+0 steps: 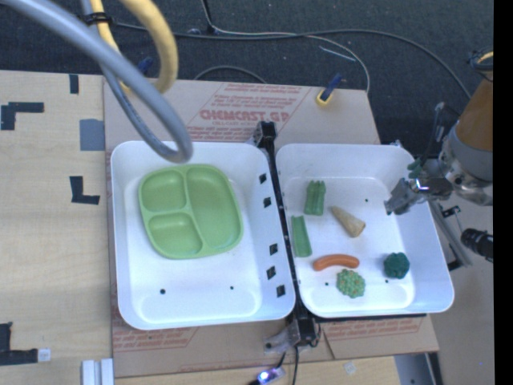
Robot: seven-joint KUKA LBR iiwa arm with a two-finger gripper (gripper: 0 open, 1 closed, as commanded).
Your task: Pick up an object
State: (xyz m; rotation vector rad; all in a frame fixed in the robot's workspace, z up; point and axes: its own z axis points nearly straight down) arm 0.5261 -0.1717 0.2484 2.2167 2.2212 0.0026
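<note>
Six small toy foods lay loose in the right shallow white plastic bin (pixel 417 251). A dark green ridged block (pixel 315 198) stood near the bin's upper left, with a pale tan cone (pixel 349 221) just to its right. Below the block, a long light green stick (pixel 300 236) lay along the bin's left wall. An orange sausage-shaped piece (pixel 336 261) rested near the middle of the floor, a light green knobbly broccoli-like lump (pixel 350 283) just below it, and a dark green rounded leafy piece (pixel 396 265) lay to the right, near the front right corner.

The grey two-finger gripper (pixel 399 201) hung over the bin's right side, above the floor and apart from every piece, with nothing between its fingers; whether they were apart or together could not be told.

The left shallow white plastic bin (pixel 192 299) held a light green three-compartment plate (pixel 191 210). Both bins sat on a brown cardboard sheet (pixel 240 111).
</note>
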